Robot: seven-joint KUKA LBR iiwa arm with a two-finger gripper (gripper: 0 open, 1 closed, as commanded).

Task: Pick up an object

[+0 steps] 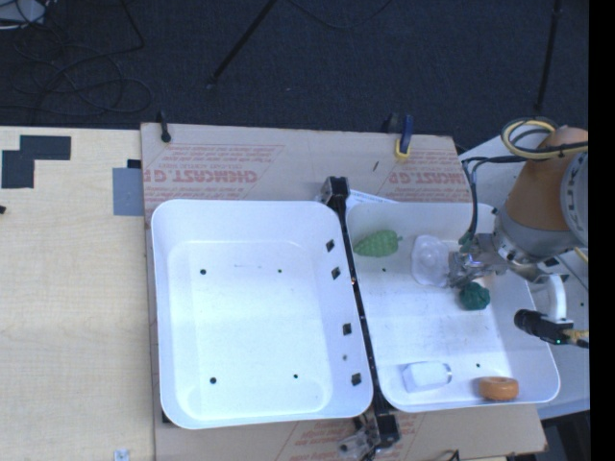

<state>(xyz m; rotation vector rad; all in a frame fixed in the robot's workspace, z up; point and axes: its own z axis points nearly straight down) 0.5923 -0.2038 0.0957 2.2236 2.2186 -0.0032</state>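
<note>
Dark green lump [474,298] in the right bin [524,377], right of centre in the frame, near that bin's right wall. Likeliest target by position alone, with the claw [465,273] just above it and seemingly touching its top. Cannot tell whether open or closed: too small and cluttered there to read.

Risks, as judgement only:
- Glancing contact rather than a true grip; lump small and rounded, likely to roll or squirt out sideways towards the wall.
- Clear plastic cup-like piece [431,258] just left of the claw, close enough to be nudged or caught along with the lump.
- Close to the right wall, so little room on that side; scraping or a blocked closing possible.
- Transparent piece hard to judge in outline, so clearance beside it uncertain.

Count, right bin:
- One dark green lump, right of centre.
- One light green leafy-looking object [377,244], upper left part of that bin, near the divider.
- One clear piece, between the leafy object and the claw.
- One white block [426,376], lower part of the bin.
- One orange round object [499,388], lower right corner.

Two white bins in all; left bin [163,305] in the middle of the frame. Both on cardboard [240,166] laid over the table [67,305].
</note>
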